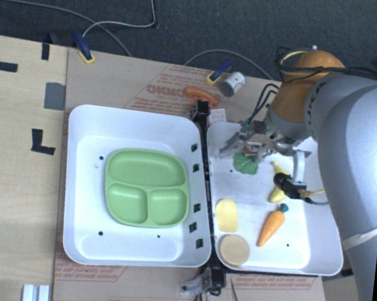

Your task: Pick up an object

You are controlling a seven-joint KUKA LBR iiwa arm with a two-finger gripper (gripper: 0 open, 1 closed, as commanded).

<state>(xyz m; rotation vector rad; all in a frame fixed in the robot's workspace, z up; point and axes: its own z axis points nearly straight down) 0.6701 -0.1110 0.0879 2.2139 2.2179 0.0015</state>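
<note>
One green toy (245,164) lies directly beneath the hand (252,146), up-left of the carrot (271,228); whether its fingers are apart, I cannot tell.

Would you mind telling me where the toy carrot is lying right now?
The toy carrot lies in the right-hand white bin, toward its near right part, with the pale yellow block to its left and the round tan disc just below-left of it.
</note>
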